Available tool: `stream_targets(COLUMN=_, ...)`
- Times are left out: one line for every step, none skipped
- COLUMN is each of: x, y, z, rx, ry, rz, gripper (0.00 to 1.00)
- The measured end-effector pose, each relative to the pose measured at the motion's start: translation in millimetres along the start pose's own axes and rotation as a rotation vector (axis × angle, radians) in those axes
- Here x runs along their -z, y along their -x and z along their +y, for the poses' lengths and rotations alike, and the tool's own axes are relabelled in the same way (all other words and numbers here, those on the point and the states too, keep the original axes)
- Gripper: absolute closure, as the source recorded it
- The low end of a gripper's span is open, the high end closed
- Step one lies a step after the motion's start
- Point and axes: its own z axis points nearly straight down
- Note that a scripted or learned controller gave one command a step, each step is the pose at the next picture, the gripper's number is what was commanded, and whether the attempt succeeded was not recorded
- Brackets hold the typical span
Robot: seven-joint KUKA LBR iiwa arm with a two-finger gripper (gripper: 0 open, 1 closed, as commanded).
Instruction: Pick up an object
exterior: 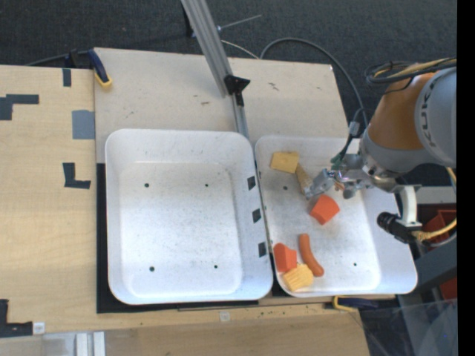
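In the right bin (364, 269) lie several small objects. An orange-red block (324, 210) sits near the middle, just below my gripper (330, 186). A yellow block (284, 162) lies at the far left corner, with a tan piece (303, 178) beside it. Near the front left are a red-orange wedge (285, 257), a yellow ridged piece (298, 277) and an orange sausage shape (310, 254). The gripper hangs low over the bin, its fingers spread slightly, with nothing seen between them. The orange-red block lies apart from the fingertips.
The left bin (119, 221) sits beside the right one, divided by a rim with black clips (257, 215). A metal pole (211, 39) slants in from the top. The arm's grey and orange body (404, 128) covers the right bin's far right corner.
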Motion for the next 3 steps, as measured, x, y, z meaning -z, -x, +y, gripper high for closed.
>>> stream_targets(x=-61.7, y=1.9, z=3.5, rx=0.0, ry=0.007, rz=-0.003, gripper=0.0)
stream_targets(x=-49.9, y=1.0, z=3.5, rx=0.0, ry=0.006, rz=-0.001, gripper=1.0)
stream_targets(x=-1.5, y=-4.9, z=12.0, rx=0.001, ry=0.011, rz=-0.001, gripper=1.0)
